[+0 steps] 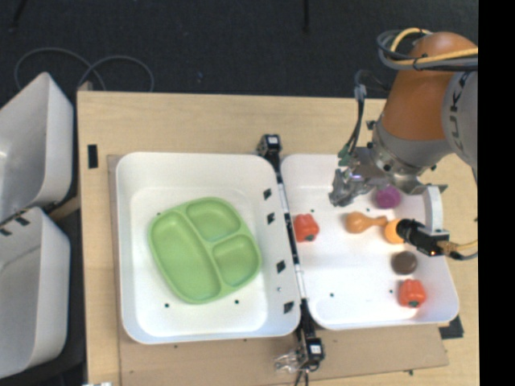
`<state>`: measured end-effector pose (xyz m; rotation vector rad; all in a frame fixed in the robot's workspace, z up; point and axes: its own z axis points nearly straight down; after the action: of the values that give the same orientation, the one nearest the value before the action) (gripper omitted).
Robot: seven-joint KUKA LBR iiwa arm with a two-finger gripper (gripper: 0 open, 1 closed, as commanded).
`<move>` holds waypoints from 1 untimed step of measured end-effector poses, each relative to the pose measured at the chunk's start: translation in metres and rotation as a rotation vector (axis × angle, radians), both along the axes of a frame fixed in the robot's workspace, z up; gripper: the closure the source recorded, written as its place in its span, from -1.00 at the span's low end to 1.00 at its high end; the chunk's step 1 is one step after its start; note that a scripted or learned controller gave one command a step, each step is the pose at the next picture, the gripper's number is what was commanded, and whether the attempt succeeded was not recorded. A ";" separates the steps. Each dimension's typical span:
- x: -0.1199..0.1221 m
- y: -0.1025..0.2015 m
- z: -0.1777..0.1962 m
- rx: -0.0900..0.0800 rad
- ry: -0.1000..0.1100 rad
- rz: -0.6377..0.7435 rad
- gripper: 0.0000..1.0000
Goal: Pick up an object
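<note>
My gripper hangs over the back of the right bin, just above and left of an orange gourd-shaped toy. Nothing shows between its tips. A purple piece lies close to its right, partly under the wrist. A small orange ball sits at the gourd's right end. Against the bin's left wall rests a red pepper-like toy. A brown round piece and a second red toy lie toward the front right.
The left bin holds a green divided plate. A ridge with black clips separates the two bins. White containers stand off the bench's left edge.
</note>
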<state>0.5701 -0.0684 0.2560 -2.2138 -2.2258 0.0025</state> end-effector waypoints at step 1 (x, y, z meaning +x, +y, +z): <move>-0.004 0.056 -0.014 0.000 0.000 0.001 1.00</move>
<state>0.5658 -0.0122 0.2424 -2.2132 -2.2267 0.0029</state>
